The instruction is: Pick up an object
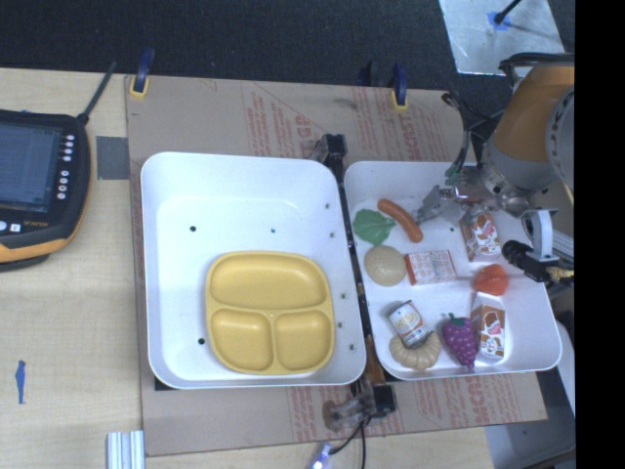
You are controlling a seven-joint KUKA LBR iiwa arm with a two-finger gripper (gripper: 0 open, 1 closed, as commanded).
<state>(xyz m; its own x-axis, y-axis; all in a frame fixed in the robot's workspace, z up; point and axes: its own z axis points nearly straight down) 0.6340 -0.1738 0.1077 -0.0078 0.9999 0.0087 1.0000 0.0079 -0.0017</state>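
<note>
Red sausage [399,220] is lying just beside my gripper [437,203] in the right bin [547,360], and I am hanging with fingers spread and empty, judging they could skid off it or nudge the green leaf [372,227].

A divided tray [270,313] lay in the left bin [166,193]. The right bin [535,355] held toy foods: a sausage [400,220] behind a cracker box [431,266], grapes [459,339] in front.
</note>
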